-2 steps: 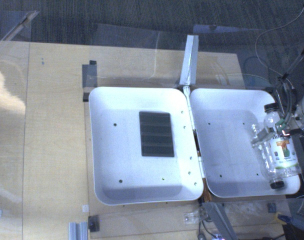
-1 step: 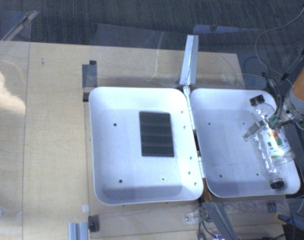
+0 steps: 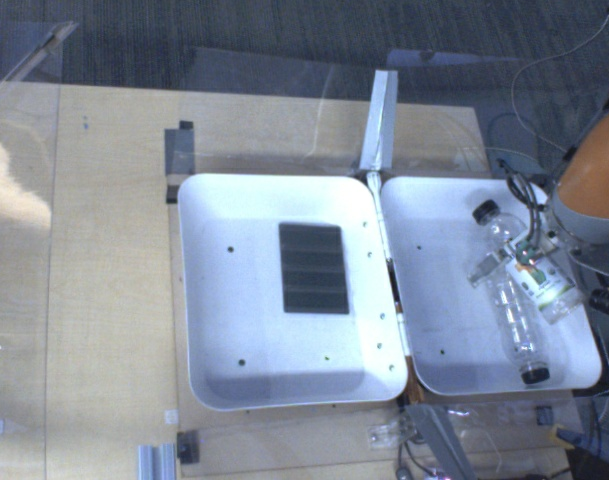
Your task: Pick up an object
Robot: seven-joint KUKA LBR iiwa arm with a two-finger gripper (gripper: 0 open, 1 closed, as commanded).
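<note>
We are looking at a robotics lab: plywood bench (image 3: 104, 298) bearing two white bins (image 3: 199, 268), grey carpet (image 3: 284, 8), loose cables (image 3: 569, 38) trailing beside it.

Left shallow white bin (image 3: 214, 368) carries a flat dark ribbed rectangular pad (image 3: 314, 268) dead centre. In the right shallow white bin (image 3: 424, 258), clear plastic bottles (image 3: 514, 313) lie toward three o'clock, the gripper (image 3: 514, 256) low over them, grey arm with orange band (image 3: 594, 183) at the edge.
</note>
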